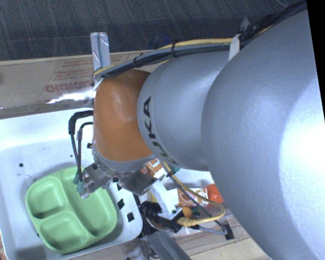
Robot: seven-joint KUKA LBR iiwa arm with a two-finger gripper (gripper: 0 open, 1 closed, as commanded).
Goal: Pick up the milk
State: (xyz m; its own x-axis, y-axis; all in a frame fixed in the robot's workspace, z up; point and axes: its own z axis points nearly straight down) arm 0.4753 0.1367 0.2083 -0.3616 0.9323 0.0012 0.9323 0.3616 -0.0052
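Camera view — grey arm with orange band (125,117) over the green three-compartment plastic tray (71,211) in the white bin (5,139); gripper state cannot tell — milk not identifiable, pickup unconfirmed.

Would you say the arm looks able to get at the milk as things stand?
Hard to say: no milk carton can be made out. The arm hides most of the right bin, while the left bin holds a green tray.

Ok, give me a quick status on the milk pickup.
Arm low over the bins, covering most of the right one. Milk unconfirmed. Green tray in left bin.
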